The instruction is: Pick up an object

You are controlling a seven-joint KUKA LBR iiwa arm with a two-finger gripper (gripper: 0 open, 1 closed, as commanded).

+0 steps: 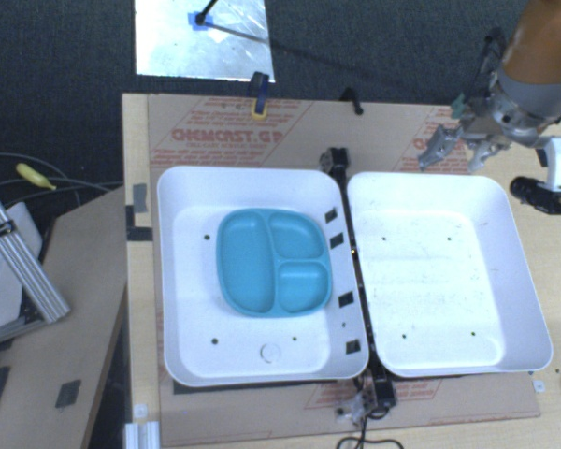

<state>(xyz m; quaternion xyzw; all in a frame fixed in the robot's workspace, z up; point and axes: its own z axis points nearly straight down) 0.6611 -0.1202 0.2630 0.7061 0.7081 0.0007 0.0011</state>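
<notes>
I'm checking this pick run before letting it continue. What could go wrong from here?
1. The blue divided plate lies flat and low in the left bin; its shallow rim gives two fingers little to grip, so a grasp may slip.
2. The gripper sits beyond the far edge of the right bin, so the arm must cross the raised divider with black clips and could clip it if it travels low.

Arm (542, 40): broad orange band above grey wrist housing. Gripper (458, 148): pale metallic grey, with small greenish marking near its base.
</notes>
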